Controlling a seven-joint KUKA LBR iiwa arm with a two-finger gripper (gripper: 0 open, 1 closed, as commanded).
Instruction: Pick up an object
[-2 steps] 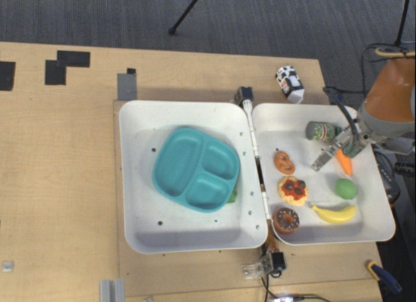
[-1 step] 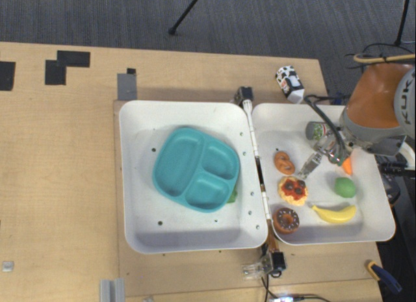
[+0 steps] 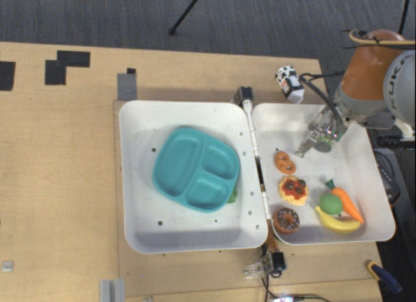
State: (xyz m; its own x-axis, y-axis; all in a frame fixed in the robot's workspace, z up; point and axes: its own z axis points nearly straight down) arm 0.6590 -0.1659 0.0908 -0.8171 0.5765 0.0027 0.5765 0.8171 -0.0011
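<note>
Above two white bins, the grey arm (image 3: 383,83) is reaching in from the right. A teal divided tray (image 3: 197,167) is filling the left bin (image 3: 136,229), while toy foods are clustering along the right bin's (image 3: 377,184) near edge, all within reach. The gripper (image 3: 316,139) is hovering over bare floor beside the pretzel (image 3: 284,162), its fingers seemingly parted, grasping nothing.

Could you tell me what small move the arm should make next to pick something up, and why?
Probably shift the pincer toward the near side of the right bin and lower it over the pretzel. The pincer hovers over bare bin floor with nothing between its tips, and the pretzel is the closest item, lying apart from the pizza toy.
</note>
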